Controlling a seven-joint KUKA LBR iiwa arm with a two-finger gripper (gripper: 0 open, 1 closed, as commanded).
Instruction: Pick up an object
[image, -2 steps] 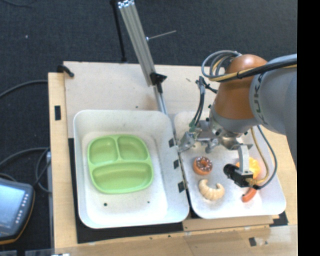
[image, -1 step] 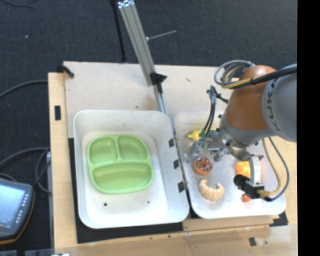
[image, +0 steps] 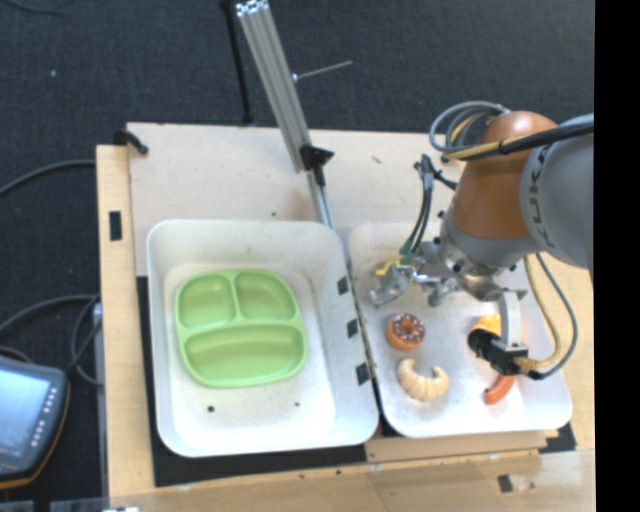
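Two white bins side by side on the bench. Left bin (image: 170, 400) carries a green plate (image: 240, 327), rounded-square, three compartments, lying flat near the bin's middle.

Right bin (image: 545, 405) carries the small objects. Donut (image: 405, 330): small ring, orange-brown with a pinkish speckled top, hole visible, lying flat in the bin's left-centre part. Croissant (image: 423, 381): pale tan, crescent-shaped, ridged, just below the donut and near the bin's lower edge; the two are close but apart. An orange piece (image: 499, 389), elongated and carrot-like, lies toward the lower right, partly under a black cable fitting. A yellow bit (image: 487, 324) shows at the right, behind the arm's hardware; too hidden to identify.

Arm reaches in from the right, orange band (image: 490, 190) over the bin's upper part. Gripper (image: 388, 287) is low over the upper-left part of the right bin, above the donut and apart from it. Metal parts blur there; whether it is spread or closed, cannot tell. No object is seen in it.

A slanted aluminium bar (image: 280, 85) rises from behind the bins.
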